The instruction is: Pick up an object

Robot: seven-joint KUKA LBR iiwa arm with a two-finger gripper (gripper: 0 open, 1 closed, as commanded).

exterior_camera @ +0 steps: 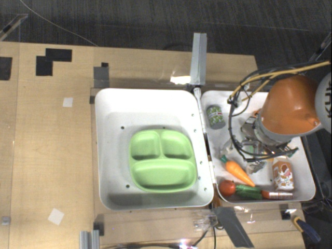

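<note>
Leftmost, on the wooden desk (46, 154), sits a white bin (111, 139) holding a green divided plate (162, 158). Beside it, the right bin (310, 188) holds a small can (215, 116) near its top left, a carrot (239, 173), a tomato (226, 188), a green vegetable (249, 192) and a small bottle (282, 174) (label unreadable). Over this bin hangs the arm (288, 108); its tool (254, 157) is low above the carrot, whether spread or pressed together cannot be told.

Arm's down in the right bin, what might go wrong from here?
1. The carrot, tomato and green vegetable lie packed together, so a grasp may likely catch two or nudge one aside.
2. The arm hides its claw, so alignment can't be checked.
3. Loose cables hang near the can.
</note>
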